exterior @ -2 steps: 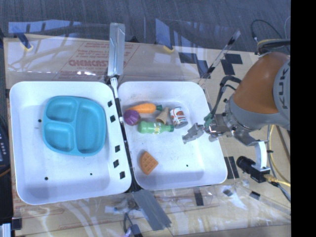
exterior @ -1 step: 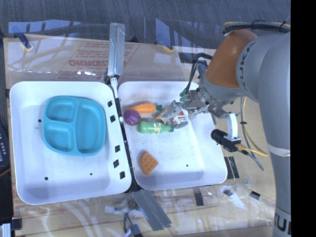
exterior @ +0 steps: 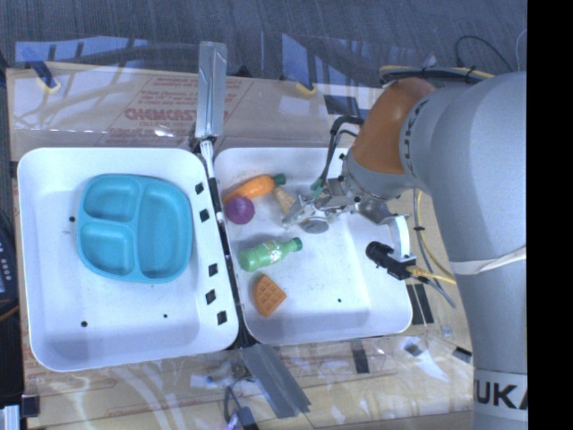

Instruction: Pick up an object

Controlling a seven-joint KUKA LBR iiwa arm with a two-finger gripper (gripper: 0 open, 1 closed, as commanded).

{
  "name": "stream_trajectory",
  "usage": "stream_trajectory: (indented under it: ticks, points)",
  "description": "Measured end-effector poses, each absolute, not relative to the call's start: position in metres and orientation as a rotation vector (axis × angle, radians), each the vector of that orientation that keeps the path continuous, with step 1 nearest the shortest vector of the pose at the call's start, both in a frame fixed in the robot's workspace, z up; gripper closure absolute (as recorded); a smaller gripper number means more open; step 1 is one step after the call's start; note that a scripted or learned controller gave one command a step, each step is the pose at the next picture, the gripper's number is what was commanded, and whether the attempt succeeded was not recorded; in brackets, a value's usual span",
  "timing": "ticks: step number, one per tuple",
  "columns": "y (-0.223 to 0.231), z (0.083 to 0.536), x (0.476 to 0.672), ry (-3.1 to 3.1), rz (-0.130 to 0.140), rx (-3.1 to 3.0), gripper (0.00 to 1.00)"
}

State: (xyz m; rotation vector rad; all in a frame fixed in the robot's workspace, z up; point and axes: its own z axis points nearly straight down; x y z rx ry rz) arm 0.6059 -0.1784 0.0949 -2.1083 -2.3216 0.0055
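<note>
White right bin (exterior: 385,316), arm bent low, end effector (exterior: 304,211) beside carrot (exterior: 252,187)

Blue divided plate (exterior: 136,227) in left bin (exterior: 45,330), cardboard-covered bench (exterior: 116,106), grey carpet (exterior: 179,7)

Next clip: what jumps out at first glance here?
The big grey arm with its orange band reaches from the right, its gripper low in the right bin. A blue divided plate lies in the left bin; a carrot and green bottle brighten the right.
</note>
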Motion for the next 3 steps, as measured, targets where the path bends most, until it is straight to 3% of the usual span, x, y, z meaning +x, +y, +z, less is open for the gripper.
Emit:
stream_trajectory:
  ticks: [1, 2, 3]
  points:
    - [-0.177, 0.106, 0.607, -2.327, 0.004, -2.103, 1.00]
    - [-0.146, 0.238, 0.622, -2.380, -0.004, -2.057, 1.00]
    - [-0.120, 0.214, 0.606, -2.265, 0.003, -2.171, 1.00]
